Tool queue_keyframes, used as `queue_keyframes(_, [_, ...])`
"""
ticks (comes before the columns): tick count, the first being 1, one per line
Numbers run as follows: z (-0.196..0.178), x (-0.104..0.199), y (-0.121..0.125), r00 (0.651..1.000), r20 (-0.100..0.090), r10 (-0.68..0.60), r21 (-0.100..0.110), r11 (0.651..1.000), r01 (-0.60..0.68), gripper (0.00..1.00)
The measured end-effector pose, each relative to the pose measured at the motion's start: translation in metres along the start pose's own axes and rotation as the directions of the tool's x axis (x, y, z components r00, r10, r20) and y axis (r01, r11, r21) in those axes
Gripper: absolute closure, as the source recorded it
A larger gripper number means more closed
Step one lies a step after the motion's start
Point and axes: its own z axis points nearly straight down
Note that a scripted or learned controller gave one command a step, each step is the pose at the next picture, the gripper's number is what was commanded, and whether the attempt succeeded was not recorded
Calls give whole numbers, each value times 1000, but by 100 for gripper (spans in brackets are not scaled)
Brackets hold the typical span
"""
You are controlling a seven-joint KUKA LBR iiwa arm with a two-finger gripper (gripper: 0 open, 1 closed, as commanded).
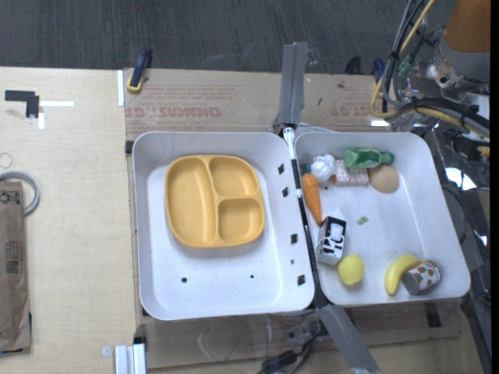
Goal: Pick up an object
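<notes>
Two white bins sit side by side on the table (70,170). The left bin (156,287) holds a yellow divided plate (214,201), lying flat toward the bin's upper-middle.

The right bin (429,209) holds the loose objects. Along its far side: a green bottle (366,158) lying on its side, a small white crumpled item (323,166) to its left, and a tan rounded object (383,179) just below the bottle. A carrot (312,197) lies along the bin's left wall, pointing toward the near side. Below it is a black-and-white box (333,240), tilted against that wall. A lemon (351,269) sits just beside the box, near the front. A banana (398,273) lies toward the front right corner, touching a small patterned can (422,277).

The arm (468,22) shows at the upper right corner, beyond the right bin, with cables around it. End effector: cannot tell whether clenched or released. Nothing among the bin objects is lifted.
</notes>
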Motion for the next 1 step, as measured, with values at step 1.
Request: queue_keyframes(1, [16, 39, -8, 998, -9, -61, -3, 998, 61, 100])
